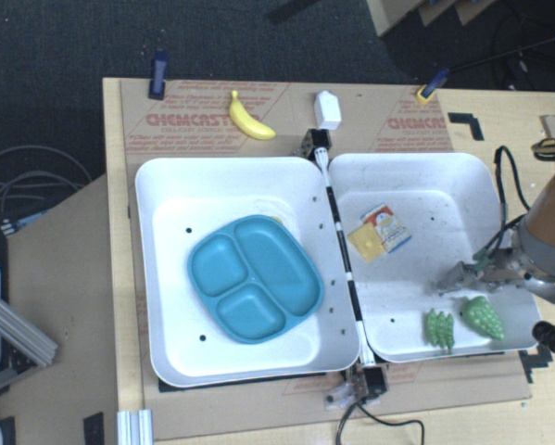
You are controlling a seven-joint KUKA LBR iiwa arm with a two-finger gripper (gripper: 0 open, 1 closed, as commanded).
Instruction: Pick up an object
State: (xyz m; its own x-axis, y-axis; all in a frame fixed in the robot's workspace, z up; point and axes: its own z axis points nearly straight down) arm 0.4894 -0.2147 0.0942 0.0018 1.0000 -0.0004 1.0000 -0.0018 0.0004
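Green bumpy plastic toys [482, 316], two of them, lie near the front wall of the right white bin [416, 170], just beside the gripper [455, 283], whose fingers I cannot tell apart as spread or closed; a blue three-compartment tray [254, 277] lies in the left white bin [166, 193]

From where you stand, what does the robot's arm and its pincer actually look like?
At the picture's right edge a rounded grey arm comes in over the right white bin. A brownish-orange patch sits on its upper part. Its end carries a grey metal gripper with slim fingers, tapering toward the left. A thin black cable loops up behind the bin's far corner near the arm.
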